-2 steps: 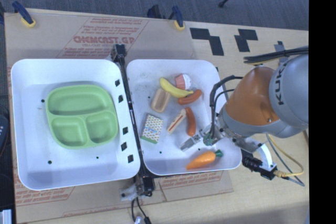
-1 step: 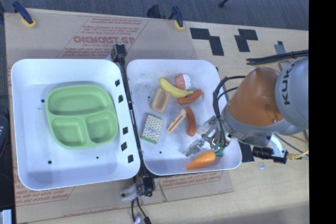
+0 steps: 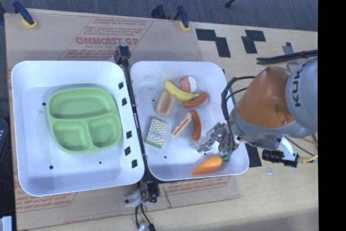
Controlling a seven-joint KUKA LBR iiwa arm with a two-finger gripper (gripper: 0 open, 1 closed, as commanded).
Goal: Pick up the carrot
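One orange carrot near right bin front edge, pincer just above, spread unclear; judged light, rigid, smooth; best gripped across thick middle

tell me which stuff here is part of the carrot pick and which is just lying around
Part of the job:
carrot, near the front edge of the right bin
gripper, just above the carrot

Just lying about:
banana
two sausages
hot dog
green tray in the left bin
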